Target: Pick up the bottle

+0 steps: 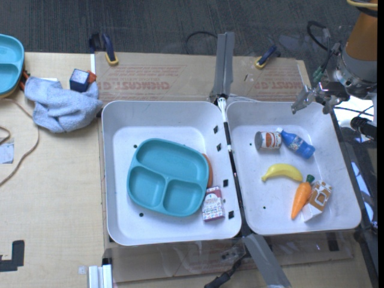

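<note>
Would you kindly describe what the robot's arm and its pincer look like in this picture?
The arm enters at the upper right: a rounded orange band above a pale grey wrist section. Below it sits a compact grey and dark metal pincer with thin pale fingers. Dark cables loop around the wrist, and small coloured wires show near the pincer body.

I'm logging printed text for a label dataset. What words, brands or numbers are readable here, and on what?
"CHEMCAST", upside down in faded red, repeated across the cardboard sheet behind the bins; the smaller print around it is too blurred to read.
Small carton beside the teal tray: red and white print, unreadable.
Can, blue bottle and orange-and-white carton: labels too small to read.
</note>
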Robot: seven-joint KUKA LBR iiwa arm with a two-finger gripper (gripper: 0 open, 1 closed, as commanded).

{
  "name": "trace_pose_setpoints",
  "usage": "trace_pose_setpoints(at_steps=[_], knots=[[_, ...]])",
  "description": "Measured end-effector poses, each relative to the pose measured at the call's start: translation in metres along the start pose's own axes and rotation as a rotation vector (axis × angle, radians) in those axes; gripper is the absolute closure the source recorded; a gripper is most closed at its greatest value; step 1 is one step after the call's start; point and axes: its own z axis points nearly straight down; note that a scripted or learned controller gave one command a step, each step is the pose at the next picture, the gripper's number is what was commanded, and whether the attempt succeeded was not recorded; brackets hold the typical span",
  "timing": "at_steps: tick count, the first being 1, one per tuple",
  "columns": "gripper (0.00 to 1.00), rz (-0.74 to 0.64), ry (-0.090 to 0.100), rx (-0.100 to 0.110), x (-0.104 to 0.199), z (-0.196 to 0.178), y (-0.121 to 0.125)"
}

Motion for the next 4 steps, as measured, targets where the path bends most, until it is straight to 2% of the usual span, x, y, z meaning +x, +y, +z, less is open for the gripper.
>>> trace_pose_setpoints(at_steps=[1,2,3,4], knots=[[0.0,0.173,-0.001,-0.021,-0.021,0.107,-0.018],[1.0,0.169,-0.001,-0.028,-0.02,0.095,-0.016],[0.0,0.169,-0.002,-0.028,-0.02,0.095,-0.016],[0.0,0.445,0.001,0.001,0.007,0.12,-0.074]])
